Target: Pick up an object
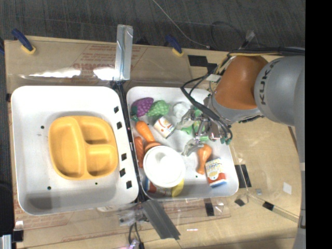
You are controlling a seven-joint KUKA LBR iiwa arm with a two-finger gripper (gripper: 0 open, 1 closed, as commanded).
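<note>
**A:** Start at the near edge of the right bin. What was down there?

**B:** A white bowl, upside down by the look of it, sat against the near rim towards the divider, with something yellow poking out under it. In the near right corner lay a small bottle with a red cap, and an orange drumstick-shaped toy touched its far side.

**A:** And the gripper?

**B:** The gripper was low over the middle of that bin, just beyond the drumstick, with a tangle of metal and green parts around it. I couldn't tell whether it was released or clenched, and nothing showed between its fingers.

**A:** So which step was that?

**B:** By my reading, the reach-down, before any lift. The next move called for settling on one target, likely the drumstick or the small white can, and closing squarely.

**A:** Room to work?

**B:** Tight. A carrot lay along the divider side; purple grapes and a green bunch crowded the far left corner. The right wall stood close to the wrist, so a straight lift looked safest.

**A:** The other bin?

**B:** The left bin carried a yellow divided tray at its centre, with bare floor around it.
</note>
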